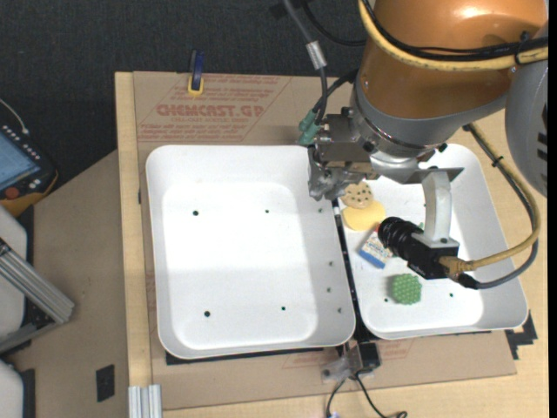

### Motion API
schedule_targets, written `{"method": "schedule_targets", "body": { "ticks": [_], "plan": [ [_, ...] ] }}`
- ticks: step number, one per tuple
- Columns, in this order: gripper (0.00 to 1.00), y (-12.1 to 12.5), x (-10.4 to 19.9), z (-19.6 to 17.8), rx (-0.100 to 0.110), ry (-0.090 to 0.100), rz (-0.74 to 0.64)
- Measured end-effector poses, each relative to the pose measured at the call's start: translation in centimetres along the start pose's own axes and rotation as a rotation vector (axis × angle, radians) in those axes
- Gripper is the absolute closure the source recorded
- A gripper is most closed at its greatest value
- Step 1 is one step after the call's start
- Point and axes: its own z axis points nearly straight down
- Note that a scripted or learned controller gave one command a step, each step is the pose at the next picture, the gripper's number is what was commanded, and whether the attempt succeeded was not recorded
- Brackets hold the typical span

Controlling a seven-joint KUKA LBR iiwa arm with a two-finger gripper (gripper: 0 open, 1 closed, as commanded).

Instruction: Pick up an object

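Now the gripper (pixel 335 181) hangs low at the left edge of the right bin (pixel 487 316). I cannot tell how it is set. The yellow toy (pixel 360 209) lies just beside it, at about four o'clock. A blue block (pixel 373 252) and green ball (pixel 405 289) lie farther off, toward five o'clock.
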Motion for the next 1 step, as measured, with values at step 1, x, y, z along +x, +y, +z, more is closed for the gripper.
{"method": "schedule_targets", "body": {
  "ticks": [1],
  "plan": [
    [1.0, 1.79, -1.6, 3.98, 0.015, -0.006, 0.011]
  ]
}}
